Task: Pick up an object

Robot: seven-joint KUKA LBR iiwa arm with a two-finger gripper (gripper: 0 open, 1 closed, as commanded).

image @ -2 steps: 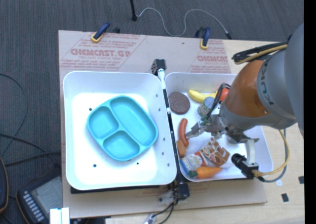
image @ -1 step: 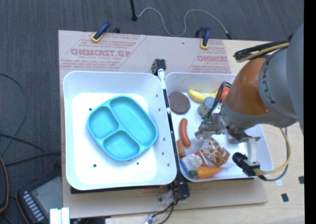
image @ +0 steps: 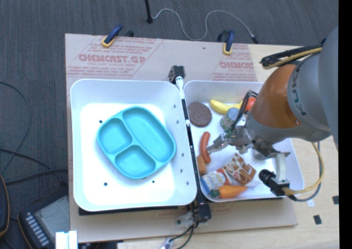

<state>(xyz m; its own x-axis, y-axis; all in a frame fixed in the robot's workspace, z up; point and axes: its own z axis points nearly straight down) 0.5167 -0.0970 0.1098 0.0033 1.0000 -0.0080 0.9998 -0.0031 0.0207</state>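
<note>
Currently positioned low over right bin (image: 297,161), gripper (image: 230,139) with finger state impossible to tell and nothing visibly held. Nearest candidate: sausage (image: 204,148), lying just beside the gripper at its 9 o'clock, near the bin's left wall. Long axis running roughly 12 to 6 o'clock, upper end tipped slightly toward 1. Probably light, smooth, somewhat slippery, prone to rolling. Best gripped mid-length, across the narrow width. Cookie (image: 199,113) at 12 o'clock of it.
</note>
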